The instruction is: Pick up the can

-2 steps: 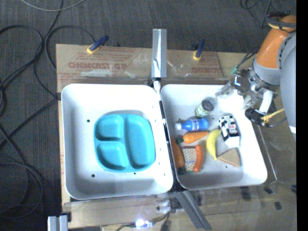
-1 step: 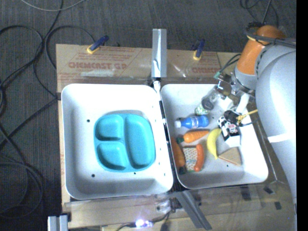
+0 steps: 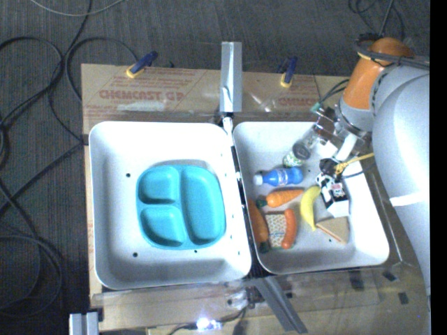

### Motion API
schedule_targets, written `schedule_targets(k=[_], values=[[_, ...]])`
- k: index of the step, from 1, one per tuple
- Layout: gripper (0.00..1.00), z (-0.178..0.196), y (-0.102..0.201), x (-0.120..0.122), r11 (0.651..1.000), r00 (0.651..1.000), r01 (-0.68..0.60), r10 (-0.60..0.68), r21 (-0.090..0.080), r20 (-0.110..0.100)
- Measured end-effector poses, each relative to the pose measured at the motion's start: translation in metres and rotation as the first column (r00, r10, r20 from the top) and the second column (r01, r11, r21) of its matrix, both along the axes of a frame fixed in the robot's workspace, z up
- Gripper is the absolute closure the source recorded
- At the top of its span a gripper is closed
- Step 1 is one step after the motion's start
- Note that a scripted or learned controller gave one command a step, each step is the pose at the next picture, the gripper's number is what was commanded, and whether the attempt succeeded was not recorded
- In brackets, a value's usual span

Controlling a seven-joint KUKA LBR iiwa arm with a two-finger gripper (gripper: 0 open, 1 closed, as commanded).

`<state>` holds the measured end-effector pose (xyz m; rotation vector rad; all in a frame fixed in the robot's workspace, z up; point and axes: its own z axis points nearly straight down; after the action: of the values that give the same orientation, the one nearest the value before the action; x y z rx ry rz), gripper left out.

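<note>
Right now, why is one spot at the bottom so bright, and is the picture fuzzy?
In the camera view, a small light glares white at the bench's bottom edge; the picture is a bit soft, so the can near the gripper looks smudgy.

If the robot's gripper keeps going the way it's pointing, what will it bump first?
Probably the can, lying just beyond the gripper in the right bin. The blue bottle comes after. Depth is hard to judge from above.

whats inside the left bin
A blue divided tray lies flat in the left bin. Its three compartments look bare. The bin floor beneath the tray is covered.
</note>
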<state>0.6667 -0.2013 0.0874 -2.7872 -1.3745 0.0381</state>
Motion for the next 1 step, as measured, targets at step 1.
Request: schedule_targets(k=[1], values=[[0.0,0.1449,-0.0114,-0.0157,0.976,0.976,0.218,-0.217,-0.024,0.033]])
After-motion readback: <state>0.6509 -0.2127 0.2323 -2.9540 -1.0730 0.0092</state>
